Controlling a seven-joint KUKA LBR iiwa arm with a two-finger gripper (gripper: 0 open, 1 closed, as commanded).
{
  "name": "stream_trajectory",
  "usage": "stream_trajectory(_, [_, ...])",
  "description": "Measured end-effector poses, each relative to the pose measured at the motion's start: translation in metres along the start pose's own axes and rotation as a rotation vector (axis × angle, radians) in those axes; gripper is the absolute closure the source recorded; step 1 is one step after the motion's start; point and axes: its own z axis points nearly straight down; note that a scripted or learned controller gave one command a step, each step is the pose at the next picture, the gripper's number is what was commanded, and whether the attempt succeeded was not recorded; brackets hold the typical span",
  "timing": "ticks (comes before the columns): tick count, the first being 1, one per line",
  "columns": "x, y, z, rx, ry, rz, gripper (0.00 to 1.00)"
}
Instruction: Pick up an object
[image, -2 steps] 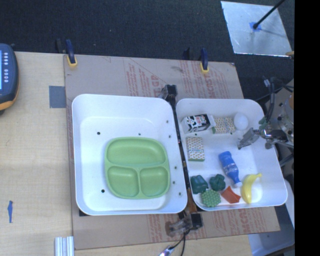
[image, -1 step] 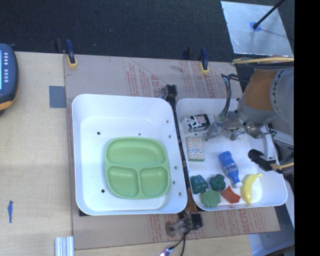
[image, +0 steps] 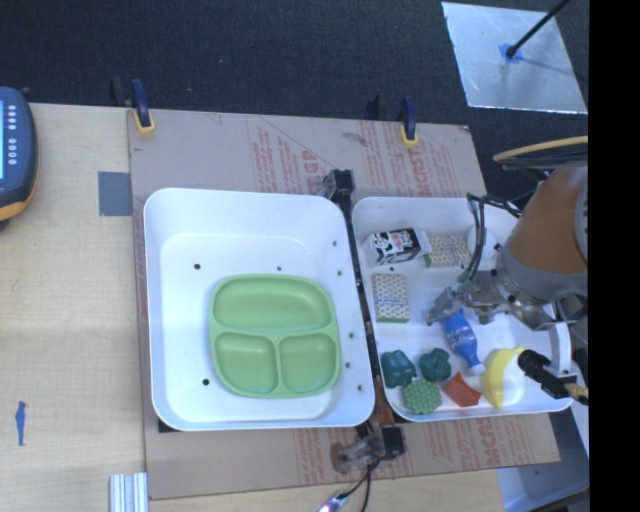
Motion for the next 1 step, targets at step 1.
stream_trajectory(1, [-0.0013, 0.0032, -0.0107, -0.005, -0.002, -0.001, 1.0])
